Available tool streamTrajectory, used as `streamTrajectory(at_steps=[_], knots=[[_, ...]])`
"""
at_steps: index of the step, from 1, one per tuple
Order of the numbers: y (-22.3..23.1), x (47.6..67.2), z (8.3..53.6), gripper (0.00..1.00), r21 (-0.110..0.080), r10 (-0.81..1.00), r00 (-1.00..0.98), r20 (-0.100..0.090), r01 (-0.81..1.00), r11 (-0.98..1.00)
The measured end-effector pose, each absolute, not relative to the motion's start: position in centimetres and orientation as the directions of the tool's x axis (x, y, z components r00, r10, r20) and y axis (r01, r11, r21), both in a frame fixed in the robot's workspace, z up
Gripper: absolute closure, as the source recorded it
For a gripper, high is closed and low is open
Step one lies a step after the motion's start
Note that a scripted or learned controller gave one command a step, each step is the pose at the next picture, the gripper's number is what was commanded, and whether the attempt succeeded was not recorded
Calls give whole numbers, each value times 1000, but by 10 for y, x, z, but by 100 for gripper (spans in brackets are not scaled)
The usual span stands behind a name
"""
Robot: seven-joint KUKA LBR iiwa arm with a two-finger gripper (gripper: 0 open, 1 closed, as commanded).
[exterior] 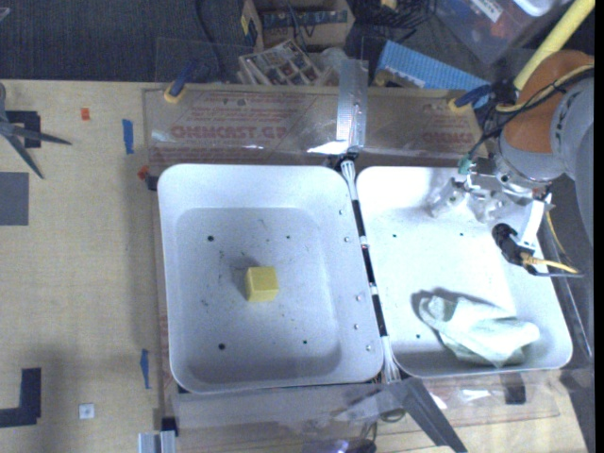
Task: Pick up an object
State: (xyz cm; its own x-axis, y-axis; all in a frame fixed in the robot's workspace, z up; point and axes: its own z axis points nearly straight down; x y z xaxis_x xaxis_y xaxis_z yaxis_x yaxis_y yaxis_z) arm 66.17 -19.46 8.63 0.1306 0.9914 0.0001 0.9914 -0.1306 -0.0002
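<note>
A small yellow cube (262, 283) lies near the middle of the left bin (189, 196). A crumpled white and pale green cloth (481, 330) rests at the front of the right bin (406, 253). My gripper (462, 202) hangs over the far right part of the right bin, well behind the cloth and apart from it. Its two silver fingers (441, 199) stand apart with nothing between them, so it is open. The grey wrist with its orange band (538, 92) reaches in from the right.
A clear plastic sheet with red lettering (255, 121) runs behind both bins. The ridge between the bins (363, 253) separates the cube from the gripper. A black and yellow cable fitting (521, 248) hangs beside the wrist over the right bin's right side.
</note>
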Motion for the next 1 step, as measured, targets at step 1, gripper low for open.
streamTrajectory(at_steps=[1], knots=[[-194, 664, 99, 100, 7, 992, 129, -1, 992, -129]])
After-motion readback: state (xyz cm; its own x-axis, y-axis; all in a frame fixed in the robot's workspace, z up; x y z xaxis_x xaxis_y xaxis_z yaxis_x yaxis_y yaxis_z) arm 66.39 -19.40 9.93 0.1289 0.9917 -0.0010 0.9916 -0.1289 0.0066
